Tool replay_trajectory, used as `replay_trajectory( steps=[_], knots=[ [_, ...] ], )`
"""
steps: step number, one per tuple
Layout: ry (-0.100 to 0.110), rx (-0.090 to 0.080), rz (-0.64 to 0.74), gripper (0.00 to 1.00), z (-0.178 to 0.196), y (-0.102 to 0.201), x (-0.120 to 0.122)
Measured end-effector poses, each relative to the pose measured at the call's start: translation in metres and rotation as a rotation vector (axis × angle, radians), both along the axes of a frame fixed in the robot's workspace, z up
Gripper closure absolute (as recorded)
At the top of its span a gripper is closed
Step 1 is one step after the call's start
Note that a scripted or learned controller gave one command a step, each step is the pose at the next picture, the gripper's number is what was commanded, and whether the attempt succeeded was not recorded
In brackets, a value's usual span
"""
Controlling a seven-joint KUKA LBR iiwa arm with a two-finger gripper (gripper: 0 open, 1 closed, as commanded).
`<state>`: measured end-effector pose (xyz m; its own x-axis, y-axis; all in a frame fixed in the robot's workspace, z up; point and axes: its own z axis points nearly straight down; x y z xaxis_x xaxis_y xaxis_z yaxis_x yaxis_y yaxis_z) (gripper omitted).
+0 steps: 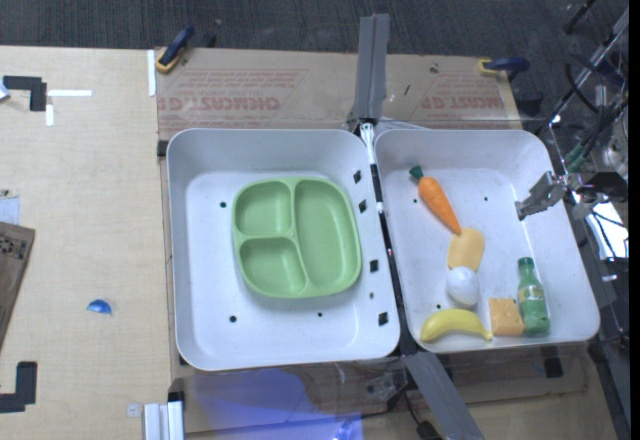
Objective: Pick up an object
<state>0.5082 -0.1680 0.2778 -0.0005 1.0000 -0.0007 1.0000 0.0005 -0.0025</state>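
Note:
The right bin holds several small items. An orange carrot with a green top lies slanted near its upper left. Below it sit a pale yellow-orange block and a white ball, touching each other. A yellow banana lies along the bin's front wall. An orange cube sits beside a green bottle, which lies near the right wall. In the left bin rests a green plate with three compartments.
A grey metal bracket juts over the right bin's right rim, with cables and rig parts behind it. A grey divider post rises between the bins at the back. Cardboard lies behind them, and a small blue item sits on the bench at left.

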Motion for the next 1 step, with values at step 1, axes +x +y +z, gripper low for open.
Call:
replay_trajectory(
  steps=[1],
  knots=[
    [-0.006, -0.001, 0.079, 0.00, 0.0248, 0.0101, -0.0299]
  ],
)
